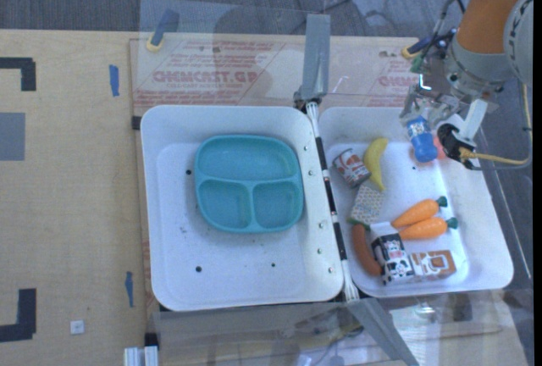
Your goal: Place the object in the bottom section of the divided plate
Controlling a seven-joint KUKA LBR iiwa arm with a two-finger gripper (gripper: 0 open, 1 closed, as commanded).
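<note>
Camera view — pincer (426, 129) over right bin (491, 220), clenched on a blue bottle (423, 141); divided plate (249, 183) bare.

1. Two orange carrots (421, 219) are lying side by side in the right bin (495, 224).
2. A yellow banana (375, 163) is lying just beside a small can (349, 166).
3. A sausage (365, 250) is resting near a printed carton (391, 257).
4. The left bin (169, 267) is sitting on the desk (68, 212).
</note>
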